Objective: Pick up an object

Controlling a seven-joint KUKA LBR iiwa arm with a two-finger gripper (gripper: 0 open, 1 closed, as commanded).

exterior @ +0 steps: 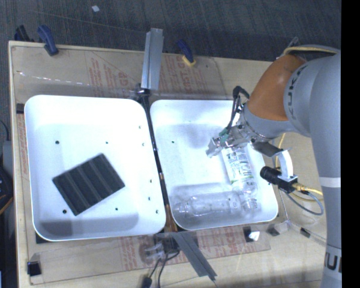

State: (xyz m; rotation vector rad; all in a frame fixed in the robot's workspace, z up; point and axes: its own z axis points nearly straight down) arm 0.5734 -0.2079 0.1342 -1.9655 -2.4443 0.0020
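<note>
We see the two-finger gripper (223, 141) low in the right white bin (186, 116), just above a clear plastic bottle (240, 168) along the right wall. A second clear bottle (207, 206) lies along the near wall, likely having rolled there. We cannot tell how the jaws stand. A dark ribbed slab (88, 183) rests in the left white bin (48, 116).

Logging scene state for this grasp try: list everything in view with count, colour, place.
shallow white plastic bins: 2, white, side by side on the bench; left bin, right bin
dark ribbed rectangular pad: 1, black, left bin floor
clear plastic bottles: 2, transparent; one lying along the right bin's near wall, one with a label beside its right wall
blue clamps: 2, blue, bench far edge
wooden bench: 1, tan
arm: 1, grey with orange band
gripper: 1, over the labelled bottle's top end
</note>
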